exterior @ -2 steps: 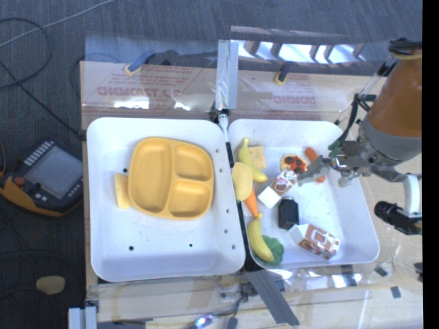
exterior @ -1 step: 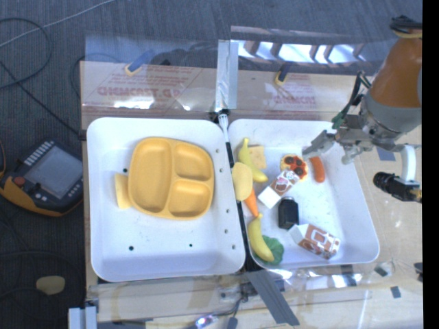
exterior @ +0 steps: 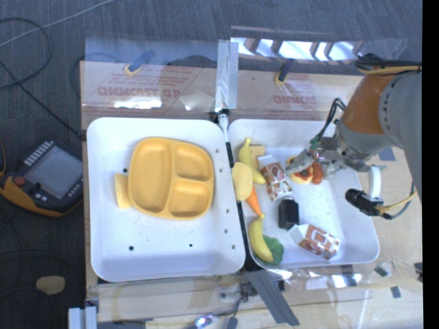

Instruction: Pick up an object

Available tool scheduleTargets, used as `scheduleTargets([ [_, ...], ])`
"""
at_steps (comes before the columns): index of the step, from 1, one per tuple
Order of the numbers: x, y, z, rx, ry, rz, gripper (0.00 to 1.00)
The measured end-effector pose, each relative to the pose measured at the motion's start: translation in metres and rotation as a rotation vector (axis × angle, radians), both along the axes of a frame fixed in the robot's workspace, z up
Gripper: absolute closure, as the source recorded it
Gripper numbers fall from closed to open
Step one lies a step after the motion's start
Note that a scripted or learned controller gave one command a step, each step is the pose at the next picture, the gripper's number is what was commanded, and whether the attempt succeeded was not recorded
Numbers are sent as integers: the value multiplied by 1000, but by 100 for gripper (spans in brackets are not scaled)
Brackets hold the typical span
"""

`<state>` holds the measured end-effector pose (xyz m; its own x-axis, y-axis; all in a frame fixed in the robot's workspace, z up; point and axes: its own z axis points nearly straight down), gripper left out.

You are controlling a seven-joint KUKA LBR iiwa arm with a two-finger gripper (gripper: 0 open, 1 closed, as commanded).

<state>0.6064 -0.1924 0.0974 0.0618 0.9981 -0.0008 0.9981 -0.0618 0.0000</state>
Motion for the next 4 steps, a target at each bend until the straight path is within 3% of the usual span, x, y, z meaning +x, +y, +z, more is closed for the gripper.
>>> scheduleTargets([
  [1,-3,17,29,0,2,-252,0],
  [2,8,28,-1,-3,-10,-286,0],
  [3,-18,39,34,1,4,-368,0],
  [4,-48,65,124,-1,2,-33,0],
])
